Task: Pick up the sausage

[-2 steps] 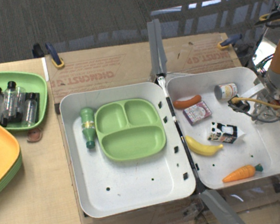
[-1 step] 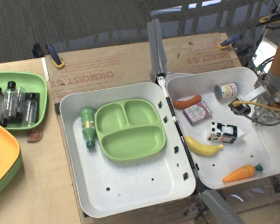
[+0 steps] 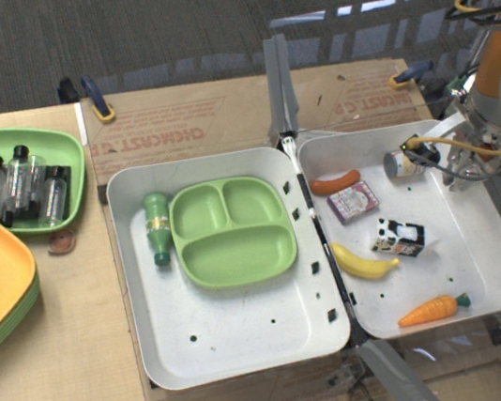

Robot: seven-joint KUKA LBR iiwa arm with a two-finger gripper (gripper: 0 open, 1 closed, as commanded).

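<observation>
Gripper (image 3: pixel 466 170) over right bin, spread can't be told. Sausage (image 3: pixel 336 182) lies just beside pink packet (image 3: pixel 352 200); a grasp may catch both.

Left white bin (image 3: pixel 142 289): a green divided plate (image 3: pixel 233 229), with a green bottle (image 3: pixel 158 226) at its 9 o'clock. Right white bin (image 3: pixel 487 250): pink packet (image 3: pixel 353 200) at 10 o'clock, black-and-white carton (image 3: pixel 399 237) near centre, banana (image 3: pixel 363 261) at 8 o'clock, carrot (image 3: pixel 431 310) at 6 o'clock.
</observation>
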